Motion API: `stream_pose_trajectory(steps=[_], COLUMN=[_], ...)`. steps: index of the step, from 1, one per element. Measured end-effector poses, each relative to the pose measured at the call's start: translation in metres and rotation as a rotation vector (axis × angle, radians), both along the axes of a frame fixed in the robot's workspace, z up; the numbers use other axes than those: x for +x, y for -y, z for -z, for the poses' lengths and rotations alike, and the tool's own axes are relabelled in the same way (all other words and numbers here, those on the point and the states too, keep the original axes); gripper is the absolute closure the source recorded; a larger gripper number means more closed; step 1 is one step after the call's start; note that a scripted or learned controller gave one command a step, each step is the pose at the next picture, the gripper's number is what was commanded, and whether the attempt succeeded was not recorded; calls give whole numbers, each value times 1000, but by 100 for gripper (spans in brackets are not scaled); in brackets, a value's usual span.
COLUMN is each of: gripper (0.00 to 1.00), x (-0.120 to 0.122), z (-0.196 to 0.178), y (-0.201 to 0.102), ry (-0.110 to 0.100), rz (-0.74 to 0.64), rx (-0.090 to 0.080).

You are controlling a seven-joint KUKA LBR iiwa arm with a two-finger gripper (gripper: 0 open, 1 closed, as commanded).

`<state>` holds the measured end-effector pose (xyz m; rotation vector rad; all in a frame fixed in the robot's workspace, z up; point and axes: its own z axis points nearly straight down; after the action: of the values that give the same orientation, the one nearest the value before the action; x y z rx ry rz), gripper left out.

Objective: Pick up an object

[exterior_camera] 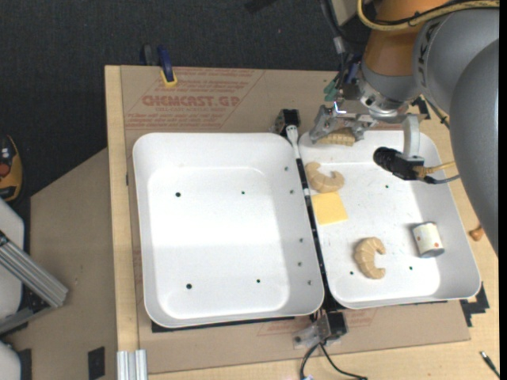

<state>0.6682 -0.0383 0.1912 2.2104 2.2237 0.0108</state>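
Brown board (198, 97) printed "CHEMCAST GP", 2 bins (214, 165)

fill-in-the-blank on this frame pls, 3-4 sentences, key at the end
1. The flat yellow square lies in the ____ white bin.
2. The number of tan croissant-shaped pieces lying open on that bin's floor is ____.
3. The small white cylinder lies near that bin's ____ edge.
4. The gripper is at that bin's ____ edge.

Missing words: right; two; right; far
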Motion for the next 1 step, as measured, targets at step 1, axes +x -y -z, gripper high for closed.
stream_pose_trajectory(steps=[1], gripper=[100], x=[0], z=[-49], y=[-35], ry=[-1], rz=[1], rx=[0])
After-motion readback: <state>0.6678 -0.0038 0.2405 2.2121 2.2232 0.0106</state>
